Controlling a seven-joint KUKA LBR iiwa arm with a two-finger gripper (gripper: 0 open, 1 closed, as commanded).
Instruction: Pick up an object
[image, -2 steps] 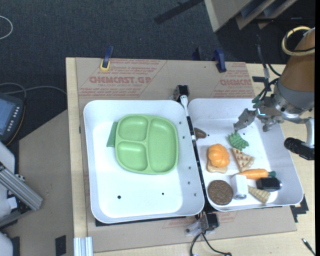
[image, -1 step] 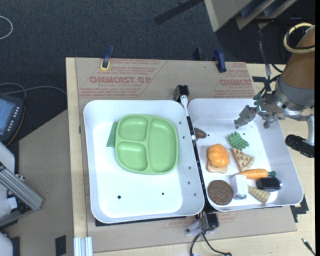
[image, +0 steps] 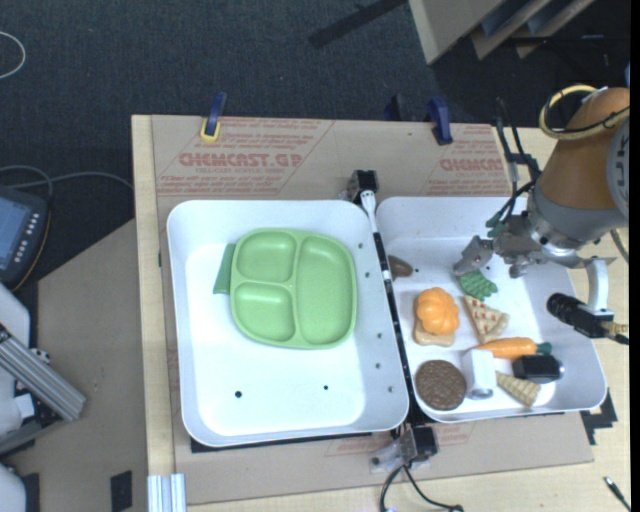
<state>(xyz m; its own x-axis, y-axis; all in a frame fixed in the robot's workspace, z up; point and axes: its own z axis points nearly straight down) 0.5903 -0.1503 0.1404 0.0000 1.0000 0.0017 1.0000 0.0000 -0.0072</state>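
Observation:
My gripper (image: 495, 262) hangs over the far part of the right bin (image: 430, 215), open with nothing between its fingers. Just below its left finger lies a small dark green toy piece (image: 479, 285). Nearer the front are an orange pumpkin-like toy (image: 436, 312), a tan waffle wedge (image: 485, 321), a carrot (image: 508, 348), a brown round patty (image: 441, 384), a pale cone wedge (image: 520, 389) and a small black block (image: 540, 368). A small brown piece (image: 400, 267) rests by the bin's left wall.
The left bin (image: 290, 410) holds a light green divided plate (image: 294, 288) with a darker green piece (image: 222, 270) under its left edge. A black divider strip (image: 381, 270) runs between the bins. Cardboard (image: 260, 150) covers the bench beyond them.

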